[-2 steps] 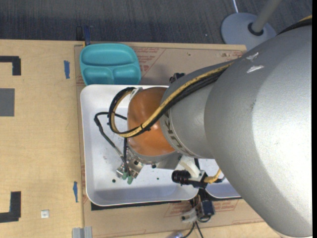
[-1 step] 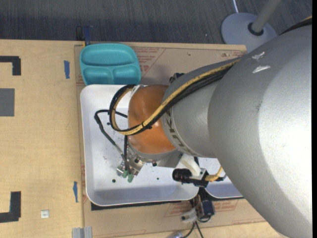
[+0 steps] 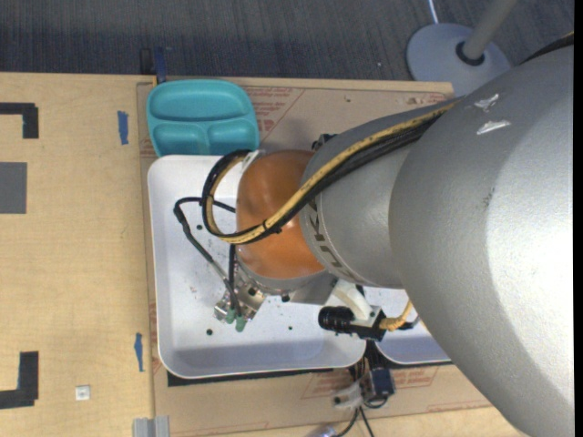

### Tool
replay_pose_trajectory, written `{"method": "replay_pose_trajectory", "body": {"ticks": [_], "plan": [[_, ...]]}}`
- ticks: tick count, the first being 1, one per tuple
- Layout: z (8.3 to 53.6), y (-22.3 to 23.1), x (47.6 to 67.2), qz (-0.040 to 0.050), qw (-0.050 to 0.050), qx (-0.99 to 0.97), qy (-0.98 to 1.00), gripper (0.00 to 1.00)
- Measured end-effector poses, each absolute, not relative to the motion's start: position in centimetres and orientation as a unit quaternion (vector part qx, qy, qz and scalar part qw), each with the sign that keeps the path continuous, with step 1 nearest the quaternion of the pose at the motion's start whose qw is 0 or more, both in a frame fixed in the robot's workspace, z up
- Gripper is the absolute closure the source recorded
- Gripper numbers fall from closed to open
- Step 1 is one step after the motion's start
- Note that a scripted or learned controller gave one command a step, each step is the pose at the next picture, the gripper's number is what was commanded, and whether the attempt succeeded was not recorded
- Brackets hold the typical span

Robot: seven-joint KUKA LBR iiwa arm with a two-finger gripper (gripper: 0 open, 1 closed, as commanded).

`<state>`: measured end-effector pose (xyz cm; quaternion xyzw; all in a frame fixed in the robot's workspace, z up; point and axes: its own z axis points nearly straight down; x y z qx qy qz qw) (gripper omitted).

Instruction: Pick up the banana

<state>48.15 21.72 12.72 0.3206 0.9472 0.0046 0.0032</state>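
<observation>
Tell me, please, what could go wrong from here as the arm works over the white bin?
The banana cannot be made out anywhere in this view, and the arm covers much of the white bin, so the pincer, low over the bin floor, may close on nothing. The loose black and yellow cables looping beside the wrist could snag. The teal tray sits against the bin's far rim and could be knocked.

dark grey carpet (image 3: 273, 16) lies beyond the cardboard-topped bench (image 3: 73, 244), with a round grey stand base (image 3: 455, 53) on it.
</observation>
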Motion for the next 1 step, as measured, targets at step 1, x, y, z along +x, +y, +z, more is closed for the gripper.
{"method": "replay_pose_trajectory", "body": {"ticks": [1], "plan": [[13.71,21.78,48.2,0.0057,0.004,0.321,0.947,1.0]]}}
